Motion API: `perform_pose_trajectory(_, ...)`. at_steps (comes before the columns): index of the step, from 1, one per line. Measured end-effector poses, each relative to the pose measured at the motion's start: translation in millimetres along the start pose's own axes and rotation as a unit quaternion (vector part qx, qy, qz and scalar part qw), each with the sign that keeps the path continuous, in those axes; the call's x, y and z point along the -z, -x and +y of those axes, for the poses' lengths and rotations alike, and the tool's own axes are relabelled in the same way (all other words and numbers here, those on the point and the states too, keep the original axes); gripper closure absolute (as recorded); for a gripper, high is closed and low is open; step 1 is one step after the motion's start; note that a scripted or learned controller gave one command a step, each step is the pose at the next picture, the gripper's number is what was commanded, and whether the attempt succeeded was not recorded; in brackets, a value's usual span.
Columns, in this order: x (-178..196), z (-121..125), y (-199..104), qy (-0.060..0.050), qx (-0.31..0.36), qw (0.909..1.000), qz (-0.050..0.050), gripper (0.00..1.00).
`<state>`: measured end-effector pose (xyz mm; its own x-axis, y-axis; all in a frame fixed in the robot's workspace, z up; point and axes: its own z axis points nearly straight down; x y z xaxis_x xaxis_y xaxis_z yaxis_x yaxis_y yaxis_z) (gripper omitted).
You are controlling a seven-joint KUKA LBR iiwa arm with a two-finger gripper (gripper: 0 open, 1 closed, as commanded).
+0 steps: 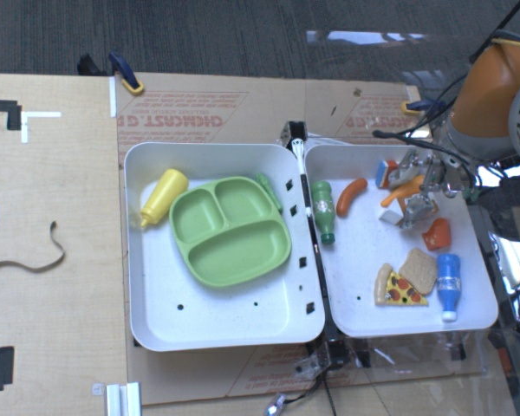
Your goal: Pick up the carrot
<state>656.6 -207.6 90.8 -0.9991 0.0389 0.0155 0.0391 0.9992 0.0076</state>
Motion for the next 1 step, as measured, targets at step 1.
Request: perform_pose_trajectory(1,15.4,2.9,4.6,0.0,0.002,1.0,-0.007,1.0)
